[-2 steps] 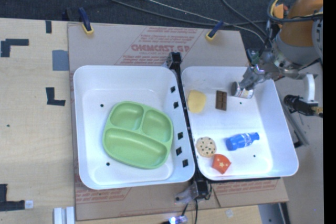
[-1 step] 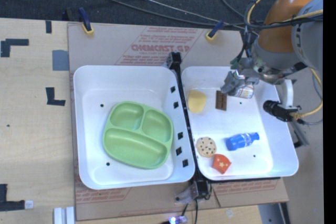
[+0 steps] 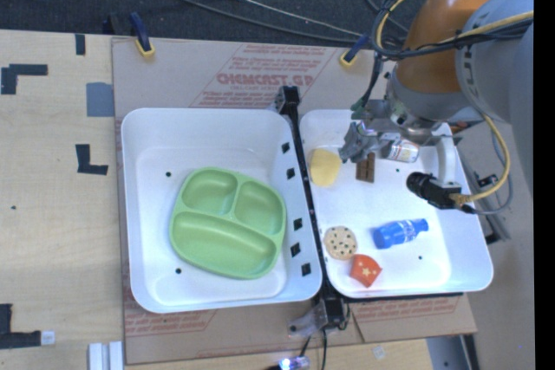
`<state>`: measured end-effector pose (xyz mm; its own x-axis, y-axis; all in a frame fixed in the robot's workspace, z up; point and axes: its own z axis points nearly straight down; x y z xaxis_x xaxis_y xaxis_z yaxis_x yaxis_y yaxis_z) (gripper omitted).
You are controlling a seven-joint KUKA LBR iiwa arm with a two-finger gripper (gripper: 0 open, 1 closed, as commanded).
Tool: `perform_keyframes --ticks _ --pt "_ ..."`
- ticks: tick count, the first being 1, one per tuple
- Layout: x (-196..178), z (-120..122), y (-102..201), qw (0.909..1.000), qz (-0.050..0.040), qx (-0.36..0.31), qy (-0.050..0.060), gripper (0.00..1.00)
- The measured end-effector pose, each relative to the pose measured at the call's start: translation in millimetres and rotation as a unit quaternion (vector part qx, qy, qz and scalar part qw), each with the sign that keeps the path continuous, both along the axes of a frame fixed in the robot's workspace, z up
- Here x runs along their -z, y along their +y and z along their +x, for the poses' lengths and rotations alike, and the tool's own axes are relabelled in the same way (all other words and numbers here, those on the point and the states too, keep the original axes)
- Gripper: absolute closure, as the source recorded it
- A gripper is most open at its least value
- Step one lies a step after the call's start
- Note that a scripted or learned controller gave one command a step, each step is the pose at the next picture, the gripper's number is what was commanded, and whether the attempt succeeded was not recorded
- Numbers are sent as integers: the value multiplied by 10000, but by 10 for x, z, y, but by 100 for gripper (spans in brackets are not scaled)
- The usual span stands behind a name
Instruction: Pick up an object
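In the right bin (image 3: 464, 269) lie a pale yellow lump (image 3: 325, 167) against its left wall, a round cookie (image 3: 340, 243), a red wedge (image 3: 365, 270) and a blue bottle (image 3: 399, 232). The gripper (image 3: 364, 159) hangs just right of the yellow lump; its state cannot be told. The left bin (image 3: 147, 134) holds a green divided plate (image 3: 229, 222).

Green plate (image 3: 228, 223) in left bin (image 3: 139, 186)
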<state>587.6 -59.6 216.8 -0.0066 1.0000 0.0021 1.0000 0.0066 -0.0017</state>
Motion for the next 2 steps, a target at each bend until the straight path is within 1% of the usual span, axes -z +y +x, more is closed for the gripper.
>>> perform_keyframes --ticks 1,2 --pt "-72 -133 510 10000 -1 -1 2 100" --pt "-166 -147 1068 10000 -5 -4 -6 100"
